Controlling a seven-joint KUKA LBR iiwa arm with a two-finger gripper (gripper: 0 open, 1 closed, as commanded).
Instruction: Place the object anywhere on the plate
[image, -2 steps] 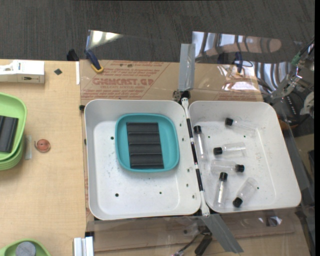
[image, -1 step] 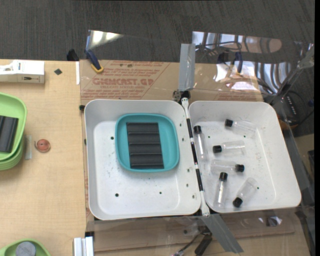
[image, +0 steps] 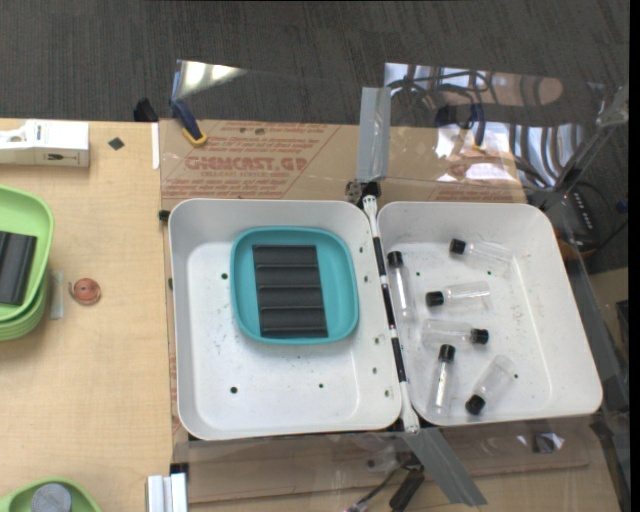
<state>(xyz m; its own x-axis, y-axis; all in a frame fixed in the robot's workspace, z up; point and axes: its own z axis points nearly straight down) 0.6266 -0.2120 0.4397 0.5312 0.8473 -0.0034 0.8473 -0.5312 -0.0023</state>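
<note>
The task looks unstarted: the clear vials (image: 458, 295) lie loose in the right bin (image: 560, 380), well apart from the teal plate (image: 345, 300) in the left bin (image: 200, 390), so next comes picking one up.

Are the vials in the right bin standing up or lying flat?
Lying flat. The clear vials rest on their sides across the right bin floor, black caps pointing different ways; none is upright.
</note>
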